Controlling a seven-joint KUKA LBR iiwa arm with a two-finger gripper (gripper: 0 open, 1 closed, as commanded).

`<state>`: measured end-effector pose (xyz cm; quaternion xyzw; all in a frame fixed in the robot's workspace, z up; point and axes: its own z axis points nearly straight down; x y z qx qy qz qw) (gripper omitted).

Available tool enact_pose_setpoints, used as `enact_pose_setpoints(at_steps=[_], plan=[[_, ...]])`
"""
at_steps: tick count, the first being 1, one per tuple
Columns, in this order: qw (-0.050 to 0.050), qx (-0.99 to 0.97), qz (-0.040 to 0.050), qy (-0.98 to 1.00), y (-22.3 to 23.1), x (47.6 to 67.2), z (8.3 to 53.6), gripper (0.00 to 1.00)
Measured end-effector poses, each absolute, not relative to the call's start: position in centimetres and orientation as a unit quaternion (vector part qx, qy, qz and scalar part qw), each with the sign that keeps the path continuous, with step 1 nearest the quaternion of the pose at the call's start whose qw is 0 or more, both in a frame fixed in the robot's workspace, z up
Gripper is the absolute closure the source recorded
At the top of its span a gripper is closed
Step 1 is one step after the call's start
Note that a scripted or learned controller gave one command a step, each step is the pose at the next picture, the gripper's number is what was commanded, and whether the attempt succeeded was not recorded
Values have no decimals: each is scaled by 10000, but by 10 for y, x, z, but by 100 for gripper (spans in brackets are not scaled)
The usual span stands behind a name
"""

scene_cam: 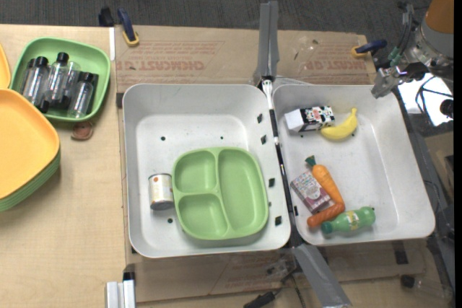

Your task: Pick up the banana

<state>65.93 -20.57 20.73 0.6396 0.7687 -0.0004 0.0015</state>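
The yellow banana lies in the right bin, near its far wall, curved with its tip pointing up and right. A small white box touches it on the left. My gripper hangs above the bin's far right corner, up and to the right of the banana and well apart from it. Nothing shows in its grasp. The arm's orange band is at the upper right.
In the right bin's near half lie a carrot, a pink packet and a green bottle. The left bin holds a green divided plate and a small can. A green tray of bottles and orange plates sit far left.
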Motion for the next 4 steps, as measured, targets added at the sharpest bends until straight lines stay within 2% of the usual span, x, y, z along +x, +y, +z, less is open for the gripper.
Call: enact_pose_setpoints(at_steps=[1, 2, 3, 4], plan=[[13, 6393, -5, 7690, -205, 659, 207, 0], [-98, 5823, 2, 8129, -215, 657, 87, 0], [-13, 5815, -2, 8136, -217, 660, 99, 100], [9, 6844, -8, 7291, -223, 640, 279, 100]])
